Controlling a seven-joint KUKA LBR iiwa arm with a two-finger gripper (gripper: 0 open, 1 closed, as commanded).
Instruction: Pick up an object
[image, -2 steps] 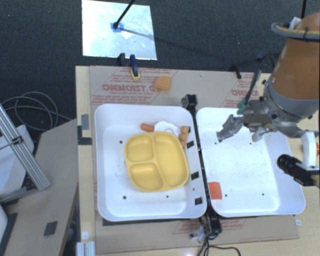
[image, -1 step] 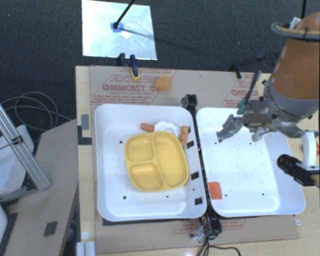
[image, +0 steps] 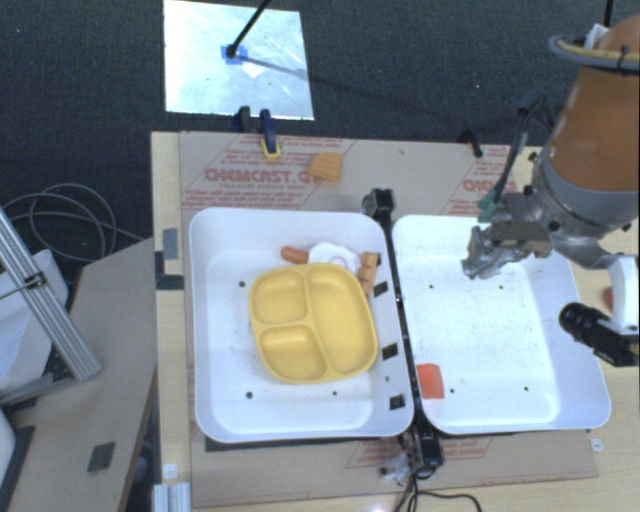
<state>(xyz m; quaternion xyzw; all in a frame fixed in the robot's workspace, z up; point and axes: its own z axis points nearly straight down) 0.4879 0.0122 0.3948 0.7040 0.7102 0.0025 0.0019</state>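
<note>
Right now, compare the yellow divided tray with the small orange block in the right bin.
The yellow divided tray is large, filling much of the left bin; the orange block is tiny, in the right bin at its near-left corner. The tray has three compartments; the block looks solid and plain. The tray is pale yellow; the block is red-orange. Both lie untouched, away from the gripper.

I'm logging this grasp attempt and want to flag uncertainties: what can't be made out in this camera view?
- Gripper over the right bin: too small and blurred to read its state.
- White object in the left bin: partly hidden behind the yellow divided plate.
- Arm's upper part: cut off by the top and right edges.
</note>
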